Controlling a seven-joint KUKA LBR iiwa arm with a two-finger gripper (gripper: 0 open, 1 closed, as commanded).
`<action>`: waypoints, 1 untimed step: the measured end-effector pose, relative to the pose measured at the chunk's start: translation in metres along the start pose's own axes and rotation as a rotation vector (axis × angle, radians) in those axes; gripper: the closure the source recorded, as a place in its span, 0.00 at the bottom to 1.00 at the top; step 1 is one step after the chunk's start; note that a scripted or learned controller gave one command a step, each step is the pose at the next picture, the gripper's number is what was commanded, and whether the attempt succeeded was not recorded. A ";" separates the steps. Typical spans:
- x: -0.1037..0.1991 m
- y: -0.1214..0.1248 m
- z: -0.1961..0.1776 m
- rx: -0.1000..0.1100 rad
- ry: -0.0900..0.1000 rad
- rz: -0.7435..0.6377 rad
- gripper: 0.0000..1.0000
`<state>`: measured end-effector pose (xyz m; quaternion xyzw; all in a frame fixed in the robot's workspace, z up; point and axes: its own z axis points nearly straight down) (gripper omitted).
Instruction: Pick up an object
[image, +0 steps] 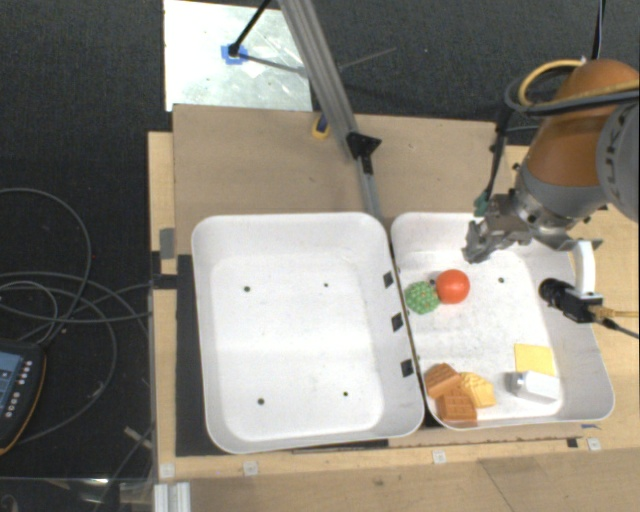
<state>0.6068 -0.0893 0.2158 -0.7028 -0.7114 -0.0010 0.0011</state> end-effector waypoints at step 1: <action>0.054 -0.006 0.007 0.001 0.000 0.001 1.00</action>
